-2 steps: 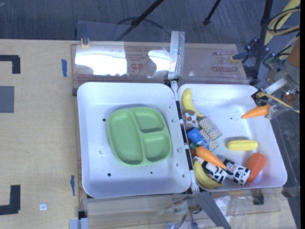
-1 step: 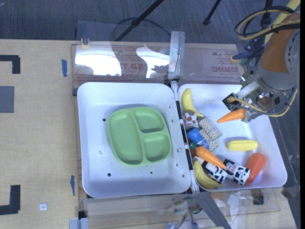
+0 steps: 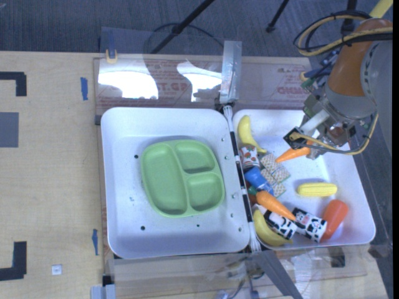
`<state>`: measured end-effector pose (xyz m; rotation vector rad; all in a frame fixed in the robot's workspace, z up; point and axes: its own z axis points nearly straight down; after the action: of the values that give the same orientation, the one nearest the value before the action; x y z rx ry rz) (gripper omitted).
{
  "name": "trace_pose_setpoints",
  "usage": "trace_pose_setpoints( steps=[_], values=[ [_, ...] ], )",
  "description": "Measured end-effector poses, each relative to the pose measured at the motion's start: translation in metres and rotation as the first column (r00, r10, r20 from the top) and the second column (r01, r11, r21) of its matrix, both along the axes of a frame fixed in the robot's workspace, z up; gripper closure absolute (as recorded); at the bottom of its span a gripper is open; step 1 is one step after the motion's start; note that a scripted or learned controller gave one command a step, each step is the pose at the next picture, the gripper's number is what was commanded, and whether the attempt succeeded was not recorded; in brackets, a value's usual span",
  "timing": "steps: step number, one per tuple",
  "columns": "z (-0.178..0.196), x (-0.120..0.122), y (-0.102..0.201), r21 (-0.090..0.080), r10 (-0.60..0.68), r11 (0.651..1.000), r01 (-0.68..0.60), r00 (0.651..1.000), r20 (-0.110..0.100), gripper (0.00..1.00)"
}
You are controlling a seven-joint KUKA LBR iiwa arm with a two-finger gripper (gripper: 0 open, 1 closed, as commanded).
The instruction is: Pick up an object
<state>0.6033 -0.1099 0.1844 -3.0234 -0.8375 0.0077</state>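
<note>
My gripper (image 3: 303, 146) hangs over the back of the right bin (image 3: 361, 195), under the arm's orange band. A small orange carrot (image 3: 290, 156) lies slanted between its fingers, tip pointing left, and the fingers look shut on its thick end. Below it in the same bin lie a yellow corn cob (image 3: 317, 190), a red-orange vegetable (image 3: 335, 215), a larger carrot (image 3: 274, 203), a black-and-white cow-patterned piece (image 3: 300, 224), a blue item (image 3: 255, 179), a chequered cracker (image 3: 275, 170) and two bananas (image 3: 244, 131) (image 3: 268, 234).
The left bin (image 3: 118, 167) holds a green divided plate (image 3: 182, 177). A raised divider (image 3: 239, 185) separates the two bins. Most objects crowd the right bin's left side. Yellow and black cables (image 3: 330, 27) loop above the arm.
</note>
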Motion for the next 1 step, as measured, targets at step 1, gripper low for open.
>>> trace_pose_setpoints(
  steps=[1],
  values=[
    [0.0064,0.0412,-0.0015,-0.003,-0.182,0.983,0.182,0.983,0.005,1.00]
  ],
)
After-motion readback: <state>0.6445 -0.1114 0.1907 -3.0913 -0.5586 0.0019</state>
